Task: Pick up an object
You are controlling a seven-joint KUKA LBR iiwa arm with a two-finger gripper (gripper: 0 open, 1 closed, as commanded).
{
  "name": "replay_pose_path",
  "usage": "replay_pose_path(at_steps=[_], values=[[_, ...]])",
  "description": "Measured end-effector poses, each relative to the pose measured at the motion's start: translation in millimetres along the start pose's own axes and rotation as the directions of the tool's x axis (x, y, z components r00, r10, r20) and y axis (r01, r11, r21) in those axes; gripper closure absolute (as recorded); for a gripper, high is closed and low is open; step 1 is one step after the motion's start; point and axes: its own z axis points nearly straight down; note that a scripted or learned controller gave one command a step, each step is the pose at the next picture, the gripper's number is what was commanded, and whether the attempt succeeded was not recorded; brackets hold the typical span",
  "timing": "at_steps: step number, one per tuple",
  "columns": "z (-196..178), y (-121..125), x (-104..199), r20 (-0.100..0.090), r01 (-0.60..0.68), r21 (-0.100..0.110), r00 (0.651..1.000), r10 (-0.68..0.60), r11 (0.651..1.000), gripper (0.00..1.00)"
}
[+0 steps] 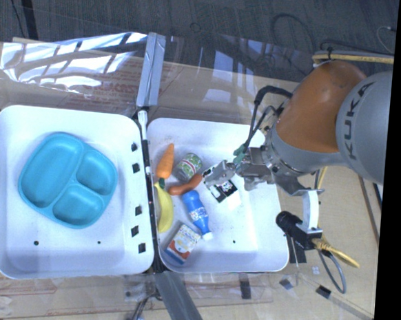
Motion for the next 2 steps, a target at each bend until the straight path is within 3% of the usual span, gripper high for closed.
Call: replay_pose_path(at_steps=[1, 2], values=[[92, 7, 11, 0.000, -0.073, 0.001, 0.997, 0.073, 0.997, 0.00], [162, 3, -24, 0.000, -0.034, -0.001, 0.999, 0.034, 0.999, 0.00]])
